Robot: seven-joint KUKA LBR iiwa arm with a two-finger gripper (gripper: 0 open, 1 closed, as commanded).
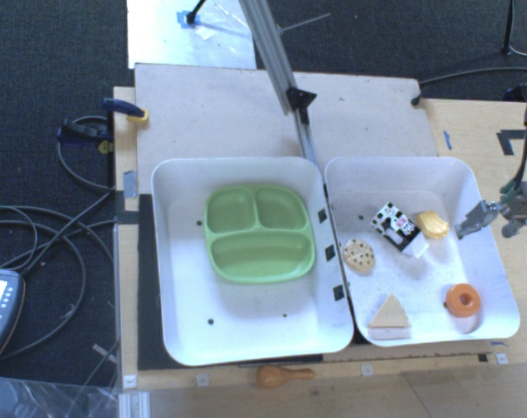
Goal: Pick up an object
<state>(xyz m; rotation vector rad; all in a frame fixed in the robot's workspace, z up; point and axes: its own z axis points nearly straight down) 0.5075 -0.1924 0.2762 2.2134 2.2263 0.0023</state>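
So far nothing is lifted: the pincer [474, 220], fingers apart and holding nothing, hovers over the right bin [485, 200] just right of the yellow toy [434, 225], untouched on the bin floor.

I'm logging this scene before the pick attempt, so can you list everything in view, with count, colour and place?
Bins: two, white, side by side on the bench.
Divided plate: one, green, in the left bin.
Cookie: one, tan with dark chips, right bin near the divider.
Carton: one, black-and-white patterned, right bin middle.
Yellow toy food: one, beside the carton.
Sandwich wedge: one, tan, right bin front.
Donut: one, orange, right bin front corner.
Clamps: blue and yellow, bench's left edge.
Hand: one, grey, over the right bin's right side.
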